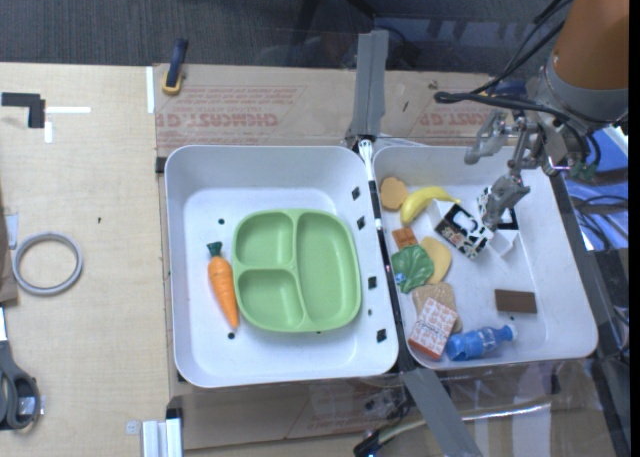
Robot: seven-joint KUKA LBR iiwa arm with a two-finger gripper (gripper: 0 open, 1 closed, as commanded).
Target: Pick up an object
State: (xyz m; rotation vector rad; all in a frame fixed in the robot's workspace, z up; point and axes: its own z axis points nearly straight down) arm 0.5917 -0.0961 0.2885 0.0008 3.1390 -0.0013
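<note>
my pincer right of centre | state: cannot tell (blurred) | dice box just lower left of me

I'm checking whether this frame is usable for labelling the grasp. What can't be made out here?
- gripper: finger state, too small and cluttered against the black-and-white box.
- Arm: cut off by the camera view's top-right edge.
- Print on the red-and-white carton: too small.
- scissors: cut by left edge.
</note>
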